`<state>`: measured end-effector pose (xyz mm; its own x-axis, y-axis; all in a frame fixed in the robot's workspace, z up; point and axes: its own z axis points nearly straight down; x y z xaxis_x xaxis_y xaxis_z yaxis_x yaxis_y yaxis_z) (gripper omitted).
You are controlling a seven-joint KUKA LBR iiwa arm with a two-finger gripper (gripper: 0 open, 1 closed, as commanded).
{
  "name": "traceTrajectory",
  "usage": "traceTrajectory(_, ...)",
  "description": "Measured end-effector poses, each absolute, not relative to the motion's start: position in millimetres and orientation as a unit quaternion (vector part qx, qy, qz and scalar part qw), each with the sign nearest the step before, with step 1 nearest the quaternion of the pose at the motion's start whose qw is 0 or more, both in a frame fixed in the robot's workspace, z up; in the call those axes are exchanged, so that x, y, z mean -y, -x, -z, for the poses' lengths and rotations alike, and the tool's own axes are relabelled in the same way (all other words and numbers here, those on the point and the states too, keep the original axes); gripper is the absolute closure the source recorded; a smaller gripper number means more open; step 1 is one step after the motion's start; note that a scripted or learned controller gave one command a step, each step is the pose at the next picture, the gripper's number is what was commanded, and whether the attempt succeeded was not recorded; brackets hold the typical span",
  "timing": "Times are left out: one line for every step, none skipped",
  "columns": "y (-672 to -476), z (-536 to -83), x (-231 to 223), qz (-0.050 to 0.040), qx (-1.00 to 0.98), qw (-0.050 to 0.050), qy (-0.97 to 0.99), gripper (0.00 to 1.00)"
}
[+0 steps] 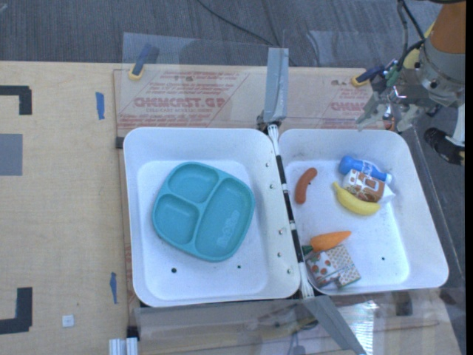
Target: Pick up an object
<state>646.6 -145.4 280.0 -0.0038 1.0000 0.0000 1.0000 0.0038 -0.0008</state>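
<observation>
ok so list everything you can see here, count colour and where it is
bins: 2, white, side by side on the bench
divided plate: 1, teal, in the left bin
sausage: 1, red-brown, right bin, near the divider
carrot: 1, orange, right bin, lower middle
small carton: 1, patterned red and white, right bin, front corner below the carrot
banana: 1, yellow, right bin, centre
bottle: 1, blue and white, lying just behind the banana
tape strips: 2, blue, on the wood at left
arm: 1, grey with orange band, upper right
gripper: 1, above the right bin's far edge
</observation>
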Motion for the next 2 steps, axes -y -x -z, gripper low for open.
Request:
traceTrajectory(-623.1,-138,168,-0.0001,0.71,0.0,0.704,0.0)
traceTrajectory(-604.0,-109,168,0.016,0.611,-0.023,0.791,0.0)
